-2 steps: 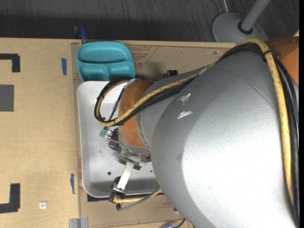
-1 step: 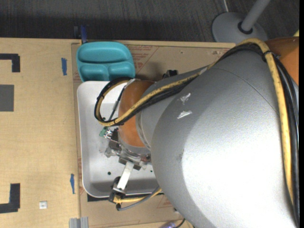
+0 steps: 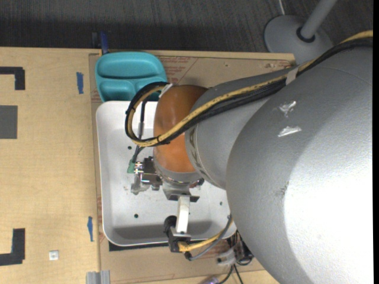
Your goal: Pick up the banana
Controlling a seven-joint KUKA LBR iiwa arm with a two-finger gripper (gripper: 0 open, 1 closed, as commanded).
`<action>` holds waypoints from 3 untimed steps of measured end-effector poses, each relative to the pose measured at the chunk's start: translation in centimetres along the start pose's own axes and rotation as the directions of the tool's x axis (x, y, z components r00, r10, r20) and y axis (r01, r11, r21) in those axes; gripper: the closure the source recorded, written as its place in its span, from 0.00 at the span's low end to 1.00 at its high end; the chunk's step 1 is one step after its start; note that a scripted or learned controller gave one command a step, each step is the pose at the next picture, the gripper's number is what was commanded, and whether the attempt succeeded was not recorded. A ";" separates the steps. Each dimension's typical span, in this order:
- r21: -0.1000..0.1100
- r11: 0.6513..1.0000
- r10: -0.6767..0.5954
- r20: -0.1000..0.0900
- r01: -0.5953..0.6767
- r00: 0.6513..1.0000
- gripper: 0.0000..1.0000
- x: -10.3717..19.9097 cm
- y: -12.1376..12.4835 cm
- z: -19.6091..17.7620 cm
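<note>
My grey arm, with its orange band, reaches in from the right and hangs low over the white bin. Below the band, the metal body of my gripper points down into the bin's middle, close to its floor. The wrist and the gripper's body cover whatever lies right beneath them. The bare floor on the bin's left side has a few small dark specks on it.
A teal divided tray sits against the far edge of the white bin. A loop of black and yellow cable swings out from the wrist over the bin. Brown bench surface with blue tape marks lies to the left.
</note>
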State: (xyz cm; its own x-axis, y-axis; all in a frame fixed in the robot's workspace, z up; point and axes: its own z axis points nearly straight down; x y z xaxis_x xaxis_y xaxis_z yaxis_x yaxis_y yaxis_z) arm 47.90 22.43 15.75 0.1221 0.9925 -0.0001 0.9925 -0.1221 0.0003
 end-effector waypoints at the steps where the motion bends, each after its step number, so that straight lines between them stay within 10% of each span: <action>1: -0.001 0.995 -0.101 -0.003 0.101 0.995 0.00 0.1 0.0 7.2; 2: -0.003 0.995 -0.100 -0.006 0.100 0.995 1.00 0.3 0.1 6.1; 3: -0.002 0.995 -0.098 -0.007 0.098 0.995 1.00 0.3 0.1 5.1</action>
State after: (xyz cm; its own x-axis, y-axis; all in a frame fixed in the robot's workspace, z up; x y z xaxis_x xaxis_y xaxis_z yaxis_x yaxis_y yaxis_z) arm 48.02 22.75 10.62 0.0240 0.9997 0.0065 0.9997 -0.0240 0.0027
